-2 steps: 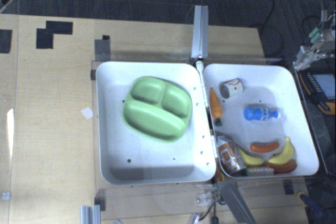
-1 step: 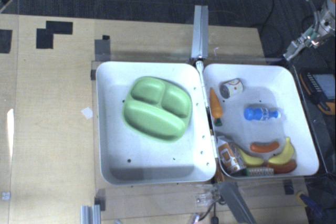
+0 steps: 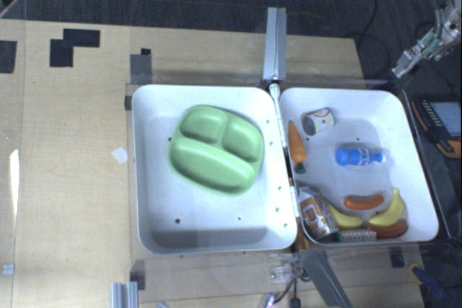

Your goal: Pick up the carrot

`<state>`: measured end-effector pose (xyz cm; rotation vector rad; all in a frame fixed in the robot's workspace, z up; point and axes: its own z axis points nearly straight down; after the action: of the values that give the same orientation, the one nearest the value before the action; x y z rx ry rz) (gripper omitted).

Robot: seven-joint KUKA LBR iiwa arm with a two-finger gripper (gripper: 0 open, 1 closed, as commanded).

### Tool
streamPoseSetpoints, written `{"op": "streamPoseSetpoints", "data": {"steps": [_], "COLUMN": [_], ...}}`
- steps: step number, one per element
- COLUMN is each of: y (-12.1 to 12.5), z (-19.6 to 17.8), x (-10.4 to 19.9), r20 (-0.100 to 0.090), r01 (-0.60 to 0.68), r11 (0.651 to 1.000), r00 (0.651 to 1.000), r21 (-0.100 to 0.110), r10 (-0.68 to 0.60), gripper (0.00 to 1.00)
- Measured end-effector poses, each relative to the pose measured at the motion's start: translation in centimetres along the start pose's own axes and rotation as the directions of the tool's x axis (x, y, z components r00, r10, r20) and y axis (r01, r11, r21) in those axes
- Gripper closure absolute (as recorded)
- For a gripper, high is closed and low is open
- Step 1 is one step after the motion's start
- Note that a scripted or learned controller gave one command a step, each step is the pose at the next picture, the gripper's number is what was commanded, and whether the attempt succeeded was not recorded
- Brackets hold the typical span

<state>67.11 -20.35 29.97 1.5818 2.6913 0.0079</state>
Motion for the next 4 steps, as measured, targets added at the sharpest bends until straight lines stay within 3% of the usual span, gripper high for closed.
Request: {"op": "streamPoseSetpoints", "data": {"steps": [1,2,3,4], "y": [0.2,-0.1,0.2,0.5], "z": [-1.4,4.5,3.0,13.9], "x": [0.0,0.0,0.0,4.9], "r20": [0.008,-0.010,0.003,-0.013], "r01": [0.004,0.653,0.653,0.612], "r11": [1.000,0.757,0.757,0.791], "r00": [1.000,0.757,0.757,0.791], "r21": [-0.007,-0.001,-0.005,-0.001], "r10": [-0.004,-0.653,-0.653,-0.612], "gripper": [1.00,1.00,1.00,1.00]}}
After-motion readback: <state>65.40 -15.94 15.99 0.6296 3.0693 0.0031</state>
